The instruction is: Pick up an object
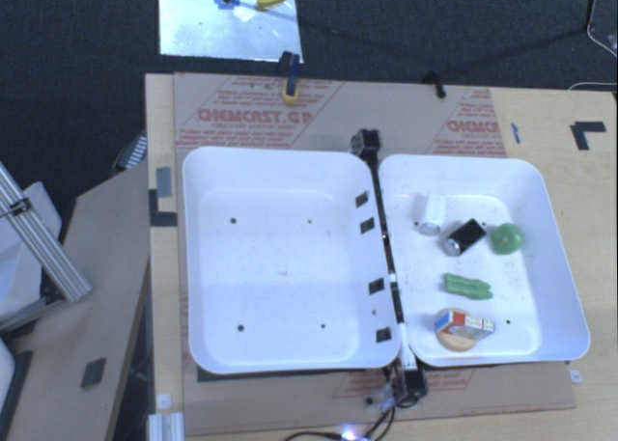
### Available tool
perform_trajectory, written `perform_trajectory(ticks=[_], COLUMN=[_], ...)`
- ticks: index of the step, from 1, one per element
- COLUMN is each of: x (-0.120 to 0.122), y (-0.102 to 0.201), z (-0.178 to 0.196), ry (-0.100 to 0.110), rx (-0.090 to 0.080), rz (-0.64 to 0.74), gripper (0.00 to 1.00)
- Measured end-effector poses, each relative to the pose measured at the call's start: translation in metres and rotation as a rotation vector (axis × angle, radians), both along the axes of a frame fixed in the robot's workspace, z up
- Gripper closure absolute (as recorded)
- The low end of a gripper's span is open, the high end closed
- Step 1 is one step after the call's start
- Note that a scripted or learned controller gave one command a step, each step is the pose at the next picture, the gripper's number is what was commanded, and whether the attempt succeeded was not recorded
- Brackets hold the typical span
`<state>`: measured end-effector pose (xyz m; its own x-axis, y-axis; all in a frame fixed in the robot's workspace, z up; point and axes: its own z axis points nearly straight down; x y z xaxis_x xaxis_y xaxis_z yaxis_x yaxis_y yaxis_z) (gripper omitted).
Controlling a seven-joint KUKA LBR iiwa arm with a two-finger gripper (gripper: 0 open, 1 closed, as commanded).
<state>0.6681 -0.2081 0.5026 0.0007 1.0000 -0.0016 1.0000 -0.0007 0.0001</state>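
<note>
The right bin (550, 227) holds several small objects. A white cylinder (431, 211) lies near its upper left. Just below and right of it sits a black block (467, 235) with a small grey piece (451, 246) at its lower left corner. A green ball (505, 237) rests to the right of the block. Lower down lies a green elongated piece (467, 286). Near the front wall sits a tan round object with a red, white and blue box on top (462, 327).
The left bin (208, 179) stands beside the right one, joined along a black clipped seam (381, 256). Both rest on a cardboard sheet (251, 116). A metal plate (227, 5) with a yellow item lies beyond the bench. An aluminium rail (39, 246) slants at far left.
</note>
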Motion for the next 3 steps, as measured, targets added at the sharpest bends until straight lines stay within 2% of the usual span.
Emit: perform_trajectory(ticks=[1,2,3], x=[0.000,-0.022,0.001], y=[0.002,0.002,0.003], z=[0.035,0.033,0.033], ry=[-0.006,-0.003,-0.004], rx=[-0.002,0.001,-0.001], rz=[0.005,0.001,0.006], gripper=[1.00,1.00,1.00])
